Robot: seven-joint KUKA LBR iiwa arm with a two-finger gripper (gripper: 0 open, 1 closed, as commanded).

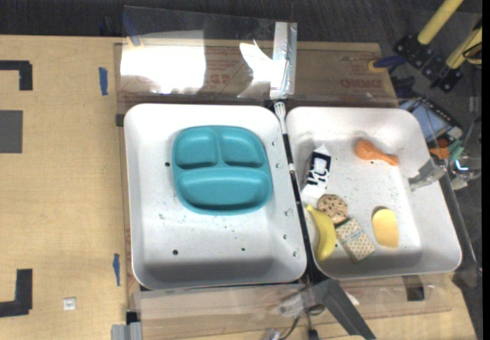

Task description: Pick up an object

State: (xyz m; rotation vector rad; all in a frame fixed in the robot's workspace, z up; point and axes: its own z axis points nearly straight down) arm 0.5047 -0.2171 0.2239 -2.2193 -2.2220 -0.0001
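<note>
Two white bins side by side on the surface [61, 178]. Left bin [153, 239] has a teal divided plate [222, 168] sitting a bit toward 12 o'clock of bin centre, three compartments, lying flat.

Right bin [398, 254] holds the loose items:
- orange pear-shaped toy [374, 152] at about 1 o'clock in the bin, lying on its side
- black-and-white packet [318, 170] at 9 o'clock, against the wall shared with the left bin
- round cookie [331, 205] just at 6 o'clock of the packet
- banana [322, 232] at 7 o'clock, touching the cookie edge
- patterned tan block [356, 240] just beside the banana at its 3 o'clock, tilted
- yellow rounded piece [386, 227] at 5 o'clock, near the block but apart from it

Gripper [429, 171] sits at the right bin's 3 o'clock rim, metal parts visible only in part. Can't tell whether it's apart or together. Nothing visible between its fingers; all items lie on the bin floor.
</note>
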